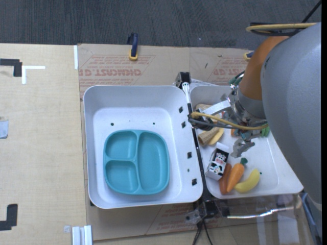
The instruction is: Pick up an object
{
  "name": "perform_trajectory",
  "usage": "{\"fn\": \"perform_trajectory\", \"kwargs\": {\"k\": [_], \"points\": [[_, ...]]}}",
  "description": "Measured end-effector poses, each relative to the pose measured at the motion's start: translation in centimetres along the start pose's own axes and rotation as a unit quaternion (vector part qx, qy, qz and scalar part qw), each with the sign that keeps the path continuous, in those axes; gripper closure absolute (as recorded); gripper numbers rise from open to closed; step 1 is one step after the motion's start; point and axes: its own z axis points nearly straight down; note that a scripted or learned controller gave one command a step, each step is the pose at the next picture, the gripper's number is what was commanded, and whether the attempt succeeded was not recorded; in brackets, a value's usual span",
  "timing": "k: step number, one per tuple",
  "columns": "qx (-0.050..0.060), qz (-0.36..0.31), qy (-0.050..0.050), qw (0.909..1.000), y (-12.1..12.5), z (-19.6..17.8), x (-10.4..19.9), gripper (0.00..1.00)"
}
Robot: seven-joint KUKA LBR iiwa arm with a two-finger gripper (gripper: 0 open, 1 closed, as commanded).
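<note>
The right bin [278, 175] holds several small items. An orange carrot [232, 176] lies next to a yellow banana [249, 181] near the front. A small black-and-white box [218, 162] sits left of the carrot. Tan bread-like pieces [212, 136] lie toward the bin's left wall, and a bit of green [264, 131] peeks out by the arm. My gripper [241, 143] hangs low over the middle of this bin, just behind the carrot and box, mostly covered by the grey arm and its orange band [255, 75].
The left bin [94, 137] holds a teal divided plate [136, 161]. A yellow cable [219, 119] loops from the wrist across the divider between the bins. Brown cardboard [153, 65] lies behind the bins, with a blue-and-yellow clamp [133, 46] at the back edge.
</note>
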Motion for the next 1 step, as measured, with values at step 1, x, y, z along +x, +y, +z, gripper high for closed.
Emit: {"fn": "perform_trajectory", "kwargs": {"k": [1], "points": [[0.001,-0.005,-0.001,1.0,3.01,0.01,-6.6,0.0]]}}
